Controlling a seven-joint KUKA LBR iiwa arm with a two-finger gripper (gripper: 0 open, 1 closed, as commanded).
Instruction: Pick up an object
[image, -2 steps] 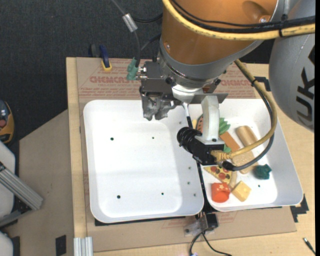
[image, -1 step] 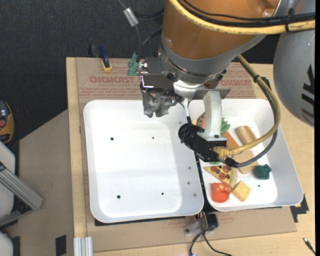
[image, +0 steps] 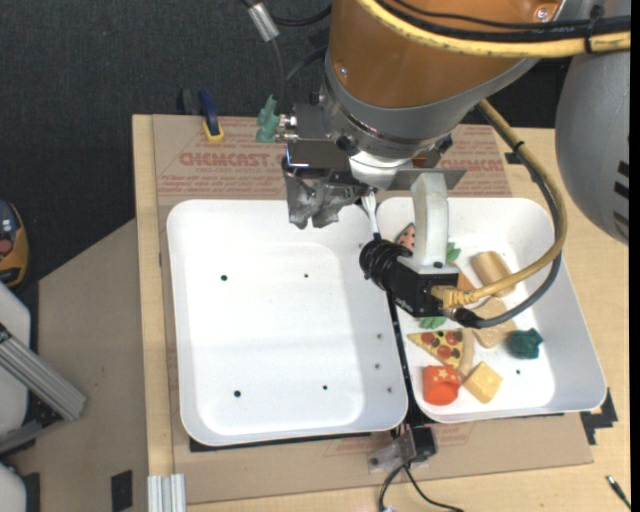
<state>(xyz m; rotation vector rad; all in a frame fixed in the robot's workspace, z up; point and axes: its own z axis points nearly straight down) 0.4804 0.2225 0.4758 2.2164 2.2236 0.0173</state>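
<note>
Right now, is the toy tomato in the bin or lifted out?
In the bin: the toy tomato rests on the right bin floor beside the pizza slice.

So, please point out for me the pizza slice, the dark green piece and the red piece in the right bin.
pizza slice (image: 441, 345), camera view, on the middle of its topping
dark green piece (image: 524, 344), camera view, on its bushy top
red piece (image: 441, 384), camera view, on its rounded middle

One fixed overhead camera, slanted down on both white bins (image: 190, 300), close.
</note>
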